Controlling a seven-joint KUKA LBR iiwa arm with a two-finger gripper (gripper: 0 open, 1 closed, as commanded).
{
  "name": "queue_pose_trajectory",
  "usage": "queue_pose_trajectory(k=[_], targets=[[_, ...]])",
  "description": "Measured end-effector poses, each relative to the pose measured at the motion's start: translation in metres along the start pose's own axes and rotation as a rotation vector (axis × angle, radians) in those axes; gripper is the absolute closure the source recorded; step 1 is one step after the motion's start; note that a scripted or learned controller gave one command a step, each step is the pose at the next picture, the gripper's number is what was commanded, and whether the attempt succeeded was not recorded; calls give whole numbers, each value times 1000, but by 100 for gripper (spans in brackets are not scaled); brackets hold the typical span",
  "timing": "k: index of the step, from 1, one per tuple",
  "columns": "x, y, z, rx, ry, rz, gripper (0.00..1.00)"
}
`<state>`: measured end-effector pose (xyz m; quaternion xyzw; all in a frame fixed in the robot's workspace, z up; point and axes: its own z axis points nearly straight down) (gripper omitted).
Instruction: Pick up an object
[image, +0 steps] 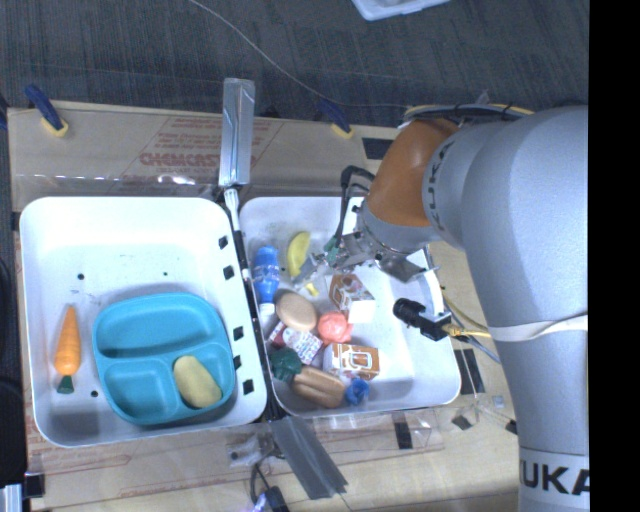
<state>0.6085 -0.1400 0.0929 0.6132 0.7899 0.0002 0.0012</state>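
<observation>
Mostly the arm's wrist (405, 190) hides the right bin's (440, 375) rear.

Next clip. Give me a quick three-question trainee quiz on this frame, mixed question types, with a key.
1. True or false: the orange carrot lies inside the blue divided tray.
2. Which bin is the gripper over? A) the left bin B) the right bin C) neither, it is over the bench
3. Fill in: the yellow potato-like item sits in the tray's lower ______ compartment, as the camera sees it.

Key
1. False: it lies on the left bin's floor, beside the tray.
2. B: it is over the upper part of the right bin, near the yellow banana.
3. right
</observation>
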Motion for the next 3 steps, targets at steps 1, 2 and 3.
queue_pose_trajectory(k=[1,2,3], targets=[[12,54,1,2,2,349,0],[13,53,-9,9,3,342,100],[70,71,-105,-8,2,323,100]])
